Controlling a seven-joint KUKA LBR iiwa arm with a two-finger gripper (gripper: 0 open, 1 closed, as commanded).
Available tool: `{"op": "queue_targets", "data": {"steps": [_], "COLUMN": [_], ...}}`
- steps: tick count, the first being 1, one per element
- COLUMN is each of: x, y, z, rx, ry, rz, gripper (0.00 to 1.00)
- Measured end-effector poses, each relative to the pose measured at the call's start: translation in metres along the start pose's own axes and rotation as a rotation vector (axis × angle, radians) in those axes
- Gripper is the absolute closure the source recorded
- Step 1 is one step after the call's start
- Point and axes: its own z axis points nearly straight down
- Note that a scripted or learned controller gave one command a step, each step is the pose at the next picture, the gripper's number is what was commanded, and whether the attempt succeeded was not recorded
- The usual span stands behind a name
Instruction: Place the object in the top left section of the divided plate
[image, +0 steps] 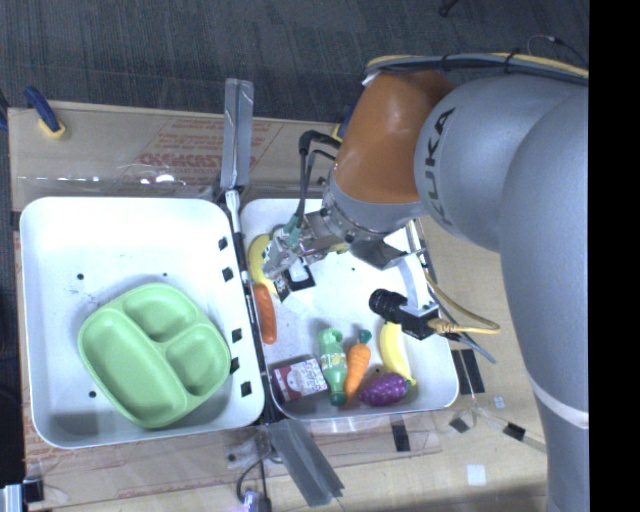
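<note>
A single fixed camera looks down at a slant from above the worktop (120, 140), near enough that the two white bins (60, 230) span most of the frame; the arm (500, 150) enters from the right.

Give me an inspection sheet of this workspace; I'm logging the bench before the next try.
Surface: two white bins side by side, left bin and right bin, on a bench.
Job's things: green divided plate in the left bin, nothing on it.
Clutter: right bin holds a sausage, green bottle, carrot, grapes, banana, dark red packet and a second banana.
Grippers: gripper low over the right bin's upper left.
Cables: black cable beside the wrist.
Surroundings: blue clamp, dark floor.
</note>
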Motion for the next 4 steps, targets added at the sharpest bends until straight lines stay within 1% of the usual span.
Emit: {"op": "queue_targets", "data": {"steps": [1, 2, 3, 4], "x": [0.058, 0.103, 0.102, 0.118], "y": [0.01, 0.038, 0.038, -0.051], "z": [0.05, 0.031, 0.031, -0.058], "rx": [0.004, 0.001, 0.001, -0.003], "ry": [0.001, -0.001, -0.001, -0.002], "rz": [-0.222, -0.393, -0.393, -0.693], "gripper": [1.0, 1.0, 0.0, 0.0]}}
